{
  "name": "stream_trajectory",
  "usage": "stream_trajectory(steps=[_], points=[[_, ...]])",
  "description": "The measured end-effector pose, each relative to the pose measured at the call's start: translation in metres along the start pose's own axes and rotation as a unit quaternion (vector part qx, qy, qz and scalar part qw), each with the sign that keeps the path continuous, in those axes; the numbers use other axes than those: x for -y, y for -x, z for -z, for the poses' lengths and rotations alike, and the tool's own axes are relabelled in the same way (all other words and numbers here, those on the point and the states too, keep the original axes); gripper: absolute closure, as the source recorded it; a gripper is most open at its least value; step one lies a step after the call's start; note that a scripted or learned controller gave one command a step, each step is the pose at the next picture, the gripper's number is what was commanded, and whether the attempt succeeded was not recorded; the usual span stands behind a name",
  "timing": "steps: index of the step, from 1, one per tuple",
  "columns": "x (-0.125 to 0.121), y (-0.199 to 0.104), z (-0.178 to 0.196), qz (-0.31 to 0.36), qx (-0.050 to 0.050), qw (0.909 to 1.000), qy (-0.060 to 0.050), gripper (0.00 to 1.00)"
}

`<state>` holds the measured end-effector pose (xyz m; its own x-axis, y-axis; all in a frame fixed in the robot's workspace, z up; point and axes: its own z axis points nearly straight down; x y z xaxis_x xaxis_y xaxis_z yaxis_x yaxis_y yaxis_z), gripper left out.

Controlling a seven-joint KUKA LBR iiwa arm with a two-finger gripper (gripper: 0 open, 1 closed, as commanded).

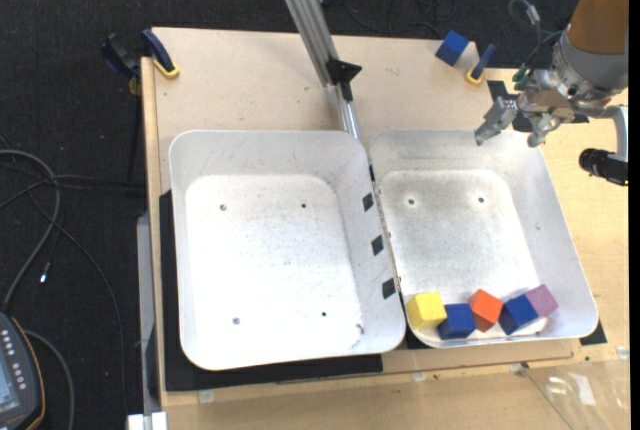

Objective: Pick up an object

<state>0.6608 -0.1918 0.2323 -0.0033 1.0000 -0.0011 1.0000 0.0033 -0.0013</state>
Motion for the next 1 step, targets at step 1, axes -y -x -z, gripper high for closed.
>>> stream_trajectory(steps=[1], points=[[0.0423,-0.0561,0.0422,0.002,-0.001,1.0000,0.002,0.00]])
